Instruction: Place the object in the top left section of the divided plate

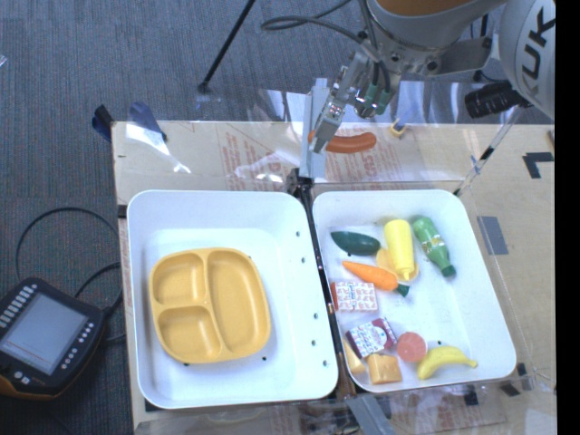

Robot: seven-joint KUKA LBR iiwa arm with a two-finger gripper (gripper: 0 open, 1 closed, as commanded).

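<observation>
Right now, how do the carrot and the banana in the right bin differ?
The carrot is orange with a green end; the banana is yellow. The carrot is straight and tapered, while the banana curves. The carrot lies mid-bin against the yellow bottle, while the banana sits near the bin's front right corner beside a red round piece. Both lie flat in the right bin, untouched by the gripper.

divided plate (210, 304) in left bin (145, 234), toys in right bin (480, 270).

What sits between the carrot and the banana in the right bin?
In the camera view, a red-and-white packet and a round pink slice lie between the carrot and the banana.
</observation>
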